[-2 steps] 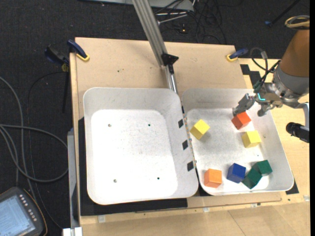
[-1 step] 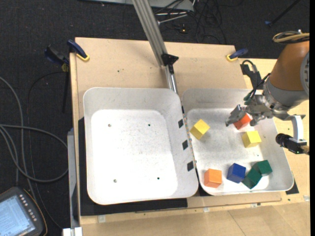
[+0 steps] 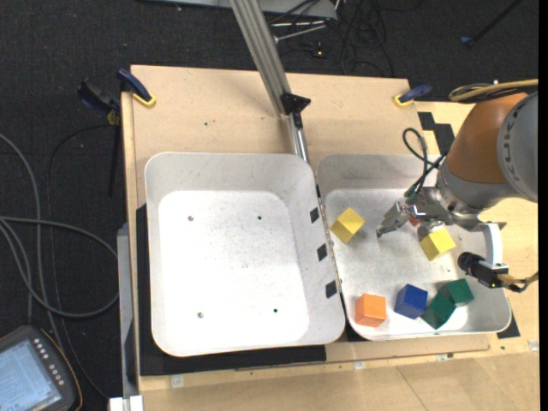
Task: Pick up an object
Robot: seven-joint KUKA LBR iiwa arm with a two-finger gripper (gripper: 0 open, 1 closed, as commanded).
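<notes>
The left bin sits beside the right bin, which holds every block. The gripper hangs there, fingers spread and gripping nothing, between two yellow cubes. An orange cube, blue cube and two green blocks line the near edge. No writing is legible anywhere.
</notes>
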